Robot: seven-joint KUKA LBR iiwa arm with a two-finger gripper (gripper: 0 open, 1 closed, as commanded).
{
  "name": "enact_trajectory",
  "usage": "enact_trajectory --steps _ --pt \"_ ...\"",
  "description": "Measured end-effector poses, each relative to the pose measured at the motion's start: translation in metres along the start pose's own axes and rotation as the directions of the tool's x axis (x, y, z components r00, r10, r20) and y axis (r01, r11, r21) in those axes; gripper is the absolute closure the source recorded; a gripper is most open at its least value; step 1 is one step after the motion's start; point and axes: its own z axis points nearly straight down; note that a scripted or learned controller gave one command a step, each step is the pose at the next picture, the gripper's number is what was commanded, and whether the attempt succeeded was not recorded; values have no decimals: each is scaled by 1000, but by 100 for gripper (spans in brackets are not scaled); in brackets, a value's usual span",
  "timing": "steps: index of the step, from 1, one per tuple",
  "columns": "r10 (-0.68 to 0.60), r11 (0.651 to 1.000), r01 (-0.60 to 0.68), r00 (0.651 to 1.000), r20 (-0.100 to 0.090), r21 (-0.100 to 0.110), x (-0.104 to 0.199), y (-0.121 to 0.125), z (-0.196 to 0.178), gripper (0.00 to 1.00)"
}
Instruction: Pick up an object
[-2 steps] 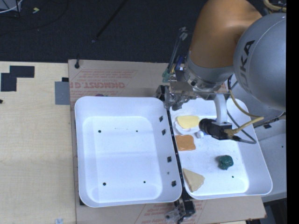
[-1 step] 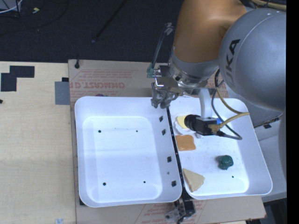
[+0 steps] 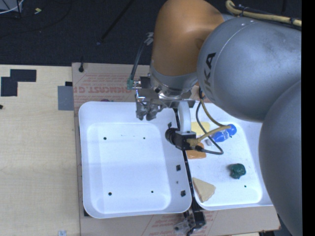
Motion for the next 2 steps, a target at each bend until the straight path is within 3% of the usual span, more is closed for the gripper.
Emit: enact_trajectory --steps 1,2 --pt "-2 1000 2 1000 -1 -3 77 -1 15 100" --pt "2 1000 -2 1000 -1 -6 72 -30 -29 100"
